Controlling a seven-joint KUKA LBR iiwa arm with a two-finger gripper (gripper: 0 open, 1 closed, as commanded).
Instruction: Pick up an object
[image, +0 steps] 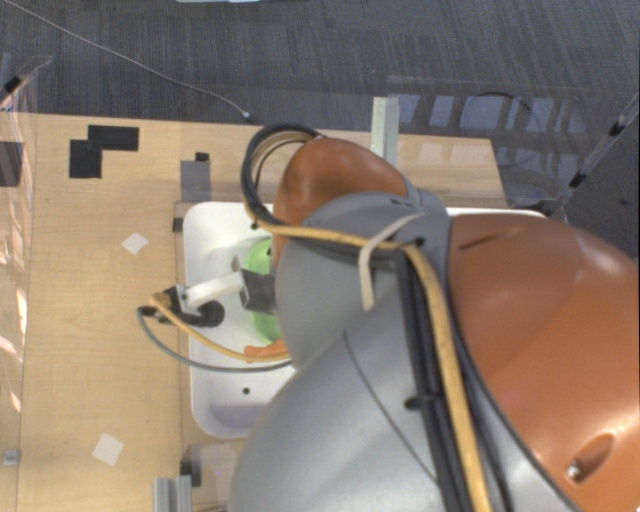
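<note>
The grey and orange arm covers most of the camera view and hangs over the left white bin. A green object peeks out beside the wrist inside that bin, with more green just below it. An orange object lies at the arm's lower edge in the same bin. The arm hides the gripper's tips.
Cables loop out from the wrist over the bin's left rim. Wooden bench stretches to the left, with black marks at the back. A clear panel stands along the far left edge.
</note>
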